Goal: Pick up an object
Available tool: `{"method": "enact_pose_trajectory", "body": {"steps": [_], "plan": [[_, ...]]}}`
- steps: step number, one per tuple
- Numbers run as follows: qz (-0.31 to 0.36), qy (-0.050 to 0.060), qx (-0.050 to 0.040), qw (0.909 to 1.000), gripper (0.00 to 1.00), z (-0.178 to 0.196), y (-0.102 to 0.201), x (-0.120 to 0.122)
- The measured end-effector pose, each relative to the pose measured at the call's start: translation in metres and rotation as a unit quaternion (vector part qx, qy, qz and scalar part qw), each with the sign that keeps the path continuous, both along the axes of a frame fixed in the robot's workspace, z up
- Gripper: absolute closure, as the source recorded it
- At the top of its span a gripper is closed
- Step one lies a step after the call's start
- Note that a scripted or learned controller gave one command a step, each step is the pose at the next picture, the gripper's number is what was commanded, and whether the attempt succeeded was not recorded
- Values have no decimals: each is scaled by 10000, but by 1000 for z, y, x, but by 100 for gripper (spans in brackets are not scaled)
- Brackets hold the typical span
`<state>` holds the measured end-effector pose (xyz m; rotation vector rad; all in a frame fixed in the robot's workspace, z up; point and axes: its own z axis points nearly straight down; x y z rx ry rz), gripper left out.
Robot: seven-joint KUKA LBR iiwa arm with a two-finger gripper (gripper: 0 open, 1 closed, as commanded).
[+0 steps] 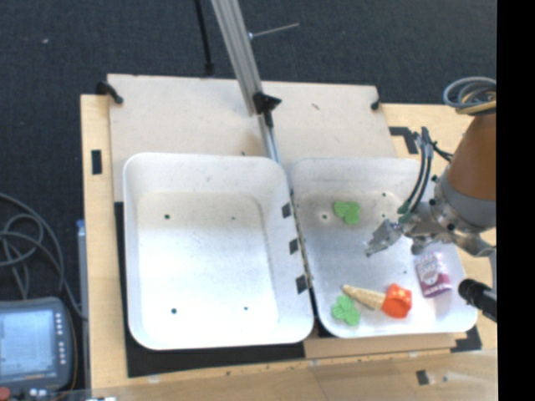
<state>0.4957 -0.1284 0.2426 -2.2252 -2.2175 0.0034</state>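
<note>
Camera view: tool over the right bin

Camera view from above has the tool (383, 236) low over the middle of the right bin (311, 224), nothing between its fingers; whether they stand wide or narrow I cannot tell. A green piece (347, 213) lies just up-left of it. Near the front rim lie another green piece (345, 310), a cone (361, 295), an orange block (397, 301) and a purple packet (432, 275).

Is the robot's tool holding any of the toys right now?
No, nothing is held. The tool hangs over a bare part of the right bin, apart from the green toy and the orange one.
</note>
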Motion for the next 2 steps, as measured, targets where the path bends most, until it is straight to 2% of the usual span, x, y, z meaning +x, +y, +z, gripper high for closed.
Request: {"method": "enact_pose_trajectory", "body": {"steps": [1, 2], "plan": [[9, 15, 3, 10000, 0, -63, -2, 1], [6, 8, 2, 10000, 0, -105, -3, -1]]}}
